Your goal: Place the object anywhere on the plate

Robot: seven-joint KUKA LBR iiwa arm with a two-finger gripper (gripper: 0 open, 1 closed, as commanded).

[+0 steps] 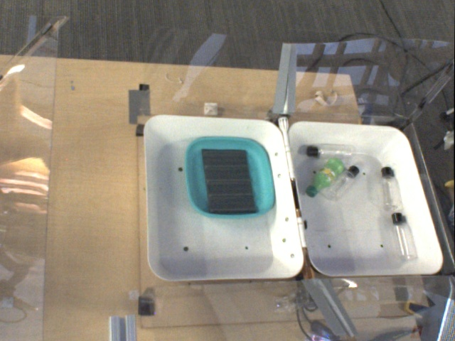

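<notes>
Two bins | teal plate, dark insert | clear tubes faint | gripper unseen, fingers untellable

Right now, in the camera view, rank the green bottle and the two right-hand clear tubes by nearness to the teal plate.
1. green bottle, left part of the right bin, closest to the teal plate.
2. upper clear tube, right side of that bin.
3. lower clear tube, bottom right corner.
</notes>
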